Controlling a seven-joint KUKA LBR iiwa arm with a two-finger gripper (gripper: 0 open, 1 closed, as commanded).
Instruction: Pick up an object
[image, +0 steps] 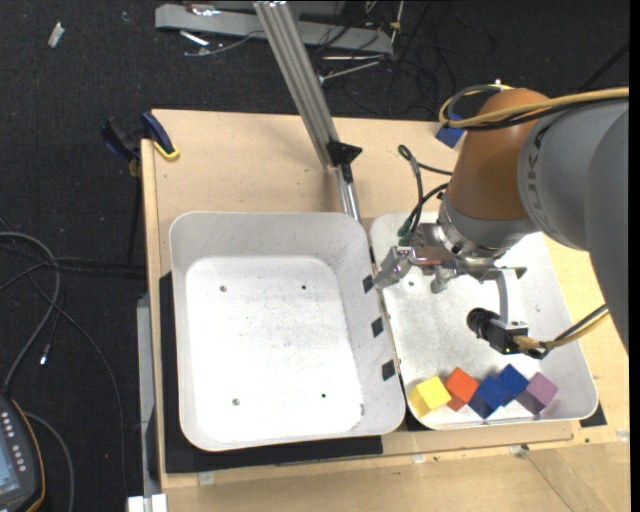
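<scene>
I am holding the hand near the right bin's ten o'clock corner; whether it is open I cannot tell. The blocks are huddling at six o'clock: yellow, orange, blue, purple. Packed tight, they are risking a blocked grasp.

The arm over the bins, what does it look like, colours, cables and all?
The arm has a thick grey body with a rounded orange band above the wrist. A yellow cable loops over it, and thin black wires hang near the metallic silver gripper. A small black cylindrical part sticks out below.
</scene>
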